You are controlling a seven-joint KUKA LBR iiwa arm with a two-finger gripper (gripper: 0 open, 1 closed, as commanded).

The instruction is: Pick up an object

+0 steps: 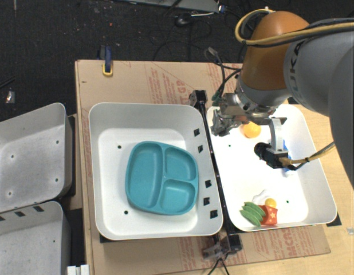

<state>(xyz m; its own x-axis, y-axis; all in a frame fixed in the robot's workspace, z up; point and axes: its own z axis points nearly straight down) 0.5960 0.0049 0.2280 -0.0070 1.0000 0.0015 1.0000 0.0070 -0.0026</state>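
My gripper [223, 122] hangs low over the far left corner of the right bin [314, 171], close to its wall. A small yellow object [252, 130] lies on the bin floor just to the right of the gripper, partly covered by the wrist. At the near end of the same bin sits a cluster of small toys: a green piece [253, 213], a red piece [271, 216], a small yellow ball [271, 203] and a white bit [259, 198]. Nothing shows held in the gripper.
The left bin [108, 125] holds a teal divided plate [162, 177]. The big grey arm with its orange band [274, 39] covers the right bin's far right side. A black part with a blue tip [274, 154] hangs below the wrist. White lids [28, 153] lie at the left.
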